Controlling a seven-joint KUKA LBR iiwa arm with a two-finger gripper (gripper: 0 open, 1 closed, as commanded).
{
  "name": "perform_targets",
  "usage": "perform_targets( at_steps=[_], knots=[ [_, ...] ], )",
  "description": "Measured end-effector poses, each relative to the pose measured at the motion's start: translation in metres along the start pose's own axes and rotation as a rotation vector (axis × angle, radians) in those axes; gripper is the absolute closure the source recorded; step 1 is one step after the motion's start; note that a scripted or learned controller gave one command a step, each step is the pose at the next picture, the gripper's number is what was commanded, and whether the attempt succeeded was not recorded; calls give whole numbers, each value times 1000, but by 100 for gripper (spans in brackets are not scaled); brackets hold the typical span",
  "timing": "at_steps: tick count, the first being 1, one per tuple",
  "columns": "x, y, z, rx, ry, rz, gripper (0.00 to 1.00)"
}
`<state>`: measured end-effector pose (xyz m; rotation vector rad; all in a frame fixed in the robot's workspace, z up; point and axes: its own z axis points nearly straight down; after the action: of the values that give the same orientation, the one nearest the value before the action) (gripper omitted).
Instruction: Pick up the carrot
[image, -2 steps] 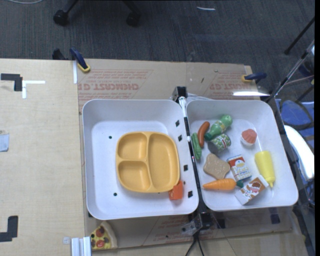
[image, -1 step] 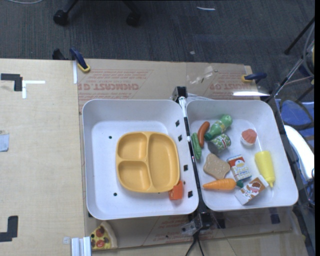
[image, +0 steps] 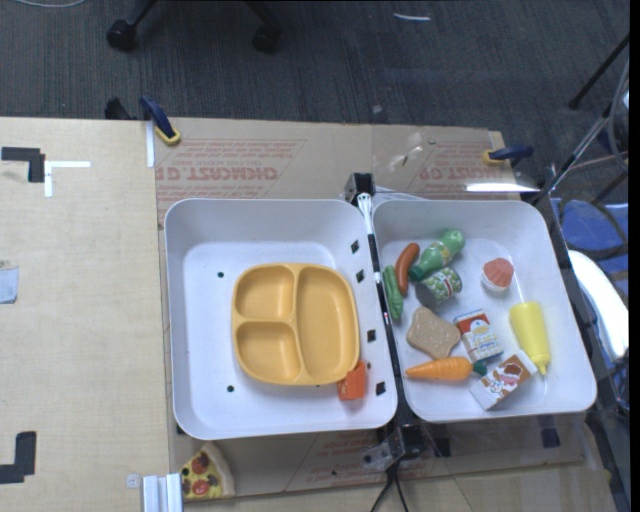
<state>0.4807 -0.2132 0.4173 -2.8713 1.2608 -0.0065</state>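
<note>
Targeting the orange plastic carrot – it lies flat near the front of the right white bin, touching the toast-shaped bread slice and a small carton. Descend vertically, pinch across its width. Claw state – cannot tell.

At frame centre, the left bin holds a yellow divided plate with a small orange piece touching its lower right edge. Right of centre, the right bin holds a hot dog, green bottle, can, bread slice, yellow bottle and two small cartons. A toy pizza slice lies on the cardboard at the bottom left.
</note>
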Motion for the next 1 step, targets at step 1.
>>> perform_targets(
  at_steps=[1],
  knots=[
    [11,-11,36,2,-1,-353,0]
  ],
)
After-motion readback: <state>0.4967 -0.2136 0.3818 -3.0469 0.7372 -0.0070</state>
